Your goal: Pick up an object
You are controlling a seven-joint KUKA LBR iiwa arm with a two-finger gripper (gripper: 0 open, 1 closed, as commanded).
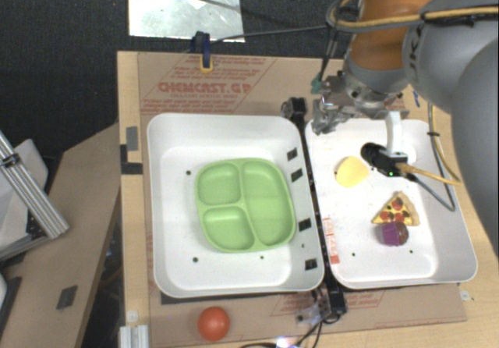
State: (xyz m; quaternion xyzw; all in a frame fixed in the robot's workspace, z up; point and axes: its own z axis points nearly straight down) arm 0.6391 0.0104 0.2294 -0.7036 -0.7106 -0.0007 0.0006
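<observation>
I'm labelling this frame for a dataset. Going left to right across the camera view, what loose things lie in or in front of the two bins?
orange ball in front of the left bin → green divided plate → yellow piece → purple piece. The pizza slice toy sits directly above the purple piece, so I leave it out.

A robotics lab: a grey industrial arm (444, 34) reaches over a cardboard-covered tabletop (210, 81) bearing two white bins (168, 143), against black curtain backdrop (62, 11), with aluminium framing (31, 190) at left and toy food (396, 211) as test objects.
</observation>
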